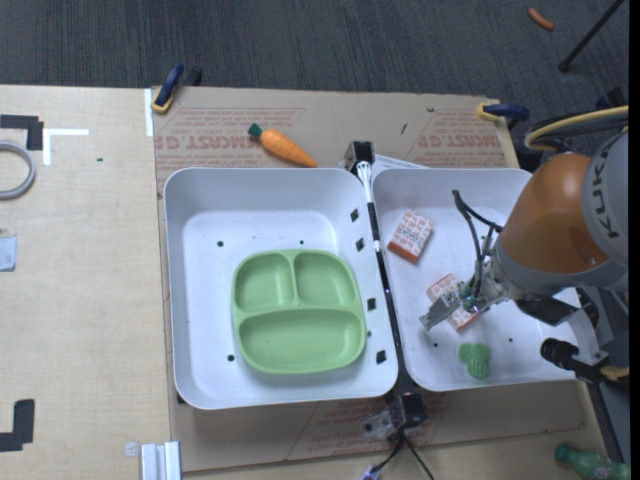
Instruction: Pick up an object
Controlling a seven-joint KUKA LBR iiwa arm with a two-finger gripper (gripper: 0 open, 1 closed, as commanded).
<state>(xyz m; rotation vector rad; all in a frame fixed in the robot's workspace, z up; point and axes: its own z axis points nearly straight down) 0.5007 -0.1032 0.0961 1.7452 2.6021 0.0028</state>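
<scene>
In the right bin [520, 373], nearest the viewer, a green object [475, 359] lies just nearer than the pincer [447, 311]. The pincer sits low over a small red-and-white packet [450, 299], touching or just above it; whether it is spread or pinching cannot be told. Farther off lies an orange-and-white box [411, 235], long axis slanted near-left to far-right.

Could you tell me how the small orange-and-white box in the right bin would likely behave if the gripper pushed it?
The box lies flat on the right bin floor, so it would probably slide rather than roll. It looks like thin printed card, likely light and crushable. Nothing touches it.
</scene>
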